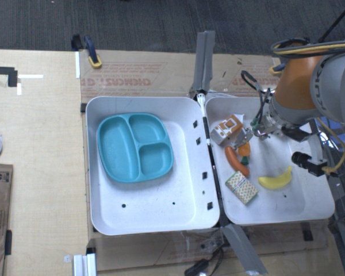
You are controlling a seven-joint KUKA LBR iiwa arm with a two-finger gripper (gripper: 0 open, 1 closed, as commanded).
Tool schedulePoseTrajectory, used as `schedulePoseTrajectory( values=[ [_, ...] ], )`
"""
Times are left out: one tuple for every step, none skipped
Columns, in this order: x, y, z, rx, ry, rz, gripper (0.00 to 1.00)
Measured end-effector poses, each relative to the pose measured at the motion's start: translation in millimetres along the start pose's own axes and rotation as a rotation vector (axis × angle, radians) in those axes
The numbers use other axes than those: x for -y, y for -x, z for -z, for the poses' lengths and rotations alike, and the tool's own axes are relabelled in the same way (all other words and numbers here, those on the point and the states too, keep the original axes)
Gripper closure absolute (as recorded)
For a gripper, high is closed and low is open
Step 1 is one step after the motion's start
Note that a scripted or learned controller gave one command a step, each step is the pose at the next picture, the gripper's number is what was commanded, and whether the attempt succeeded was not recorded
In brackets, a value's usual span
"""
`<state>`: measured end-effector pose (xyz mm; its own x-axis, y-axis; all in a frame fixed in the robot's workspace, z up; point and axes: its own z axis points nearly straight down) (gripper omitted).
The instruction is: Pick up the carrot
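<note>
The orange carrot (pixel 236 160) lies in the right bin (pixel 310 209), near its left wall, slanting from upper left to lower right. My gripper (pixel 245 138) reaches in from the right and hangs just above the carrot's upper end, next to a white and orange carton (pixel 226 129). The gripper's tip is dark and small against the clutter. The view shows nothing lifted off the bin floor.
A yellow banana (pixel 276 179) lies right of the carrot, and a small patterned box (pixel 241 187) sits just below it. The left bin (pixel 103 211) holds a blue divided plate (pixel 135 147). A grey divider post (pixel 204 62) stands between the bins at the back.
</note>
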<state>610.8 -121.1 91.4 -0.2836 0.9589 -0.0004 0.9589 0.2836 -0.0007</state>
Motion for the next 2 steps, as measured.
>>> schedulePoseTrajectory(
  values=[
    [0, 2, 9, 0.001, 0.001, -0.004, 1.0],
    [-39, -45, 150, 0.001, 0.0, -0.092, 1.0]
  ],
)
